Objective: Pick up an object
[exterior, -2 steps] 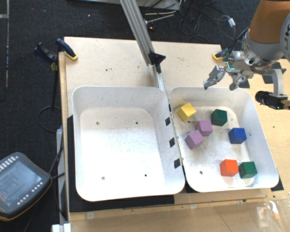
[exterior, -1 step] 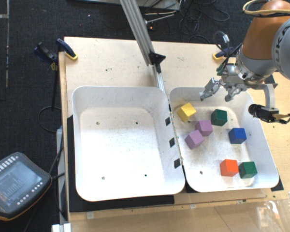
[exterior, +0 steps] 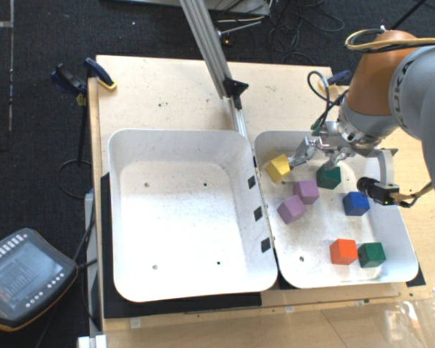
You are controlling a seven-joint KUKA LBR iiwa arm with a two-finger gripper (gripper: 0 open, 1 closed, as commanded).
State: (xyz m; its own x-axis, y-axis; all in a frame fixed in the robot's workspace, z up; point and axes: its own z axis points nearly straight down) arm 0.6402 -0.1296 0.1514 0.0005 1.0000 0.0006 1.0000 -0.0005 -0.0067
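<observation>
A dark green cube (exterior: 329, 177) is seen in the upper part of the right bin (exterior: 399, 263), directly under the gripper (exterior: 326, 153); whether the claw is apart or together cannot be told. Two purple cubes (exterior: 307, 191) (exterior: 291, 209) are set just left of it, a yellow cube (exterior: 278, 168) near the bin's left wall, and a blue cube (exterior: 356, 204) to the right. Bare floor is left in the lower middle, beside an orange cube (exterior: 343, 251) and a second green cube (exterior: 372, 254).

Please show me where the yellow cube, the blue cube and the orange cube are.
yellow cube (exterior: 278, 168), camera view, on its top face
blue cube (exterior: 356, 204), camera view, on its top face
orange cube (exterior: 343, 251), camera view, on its top face
</observation>
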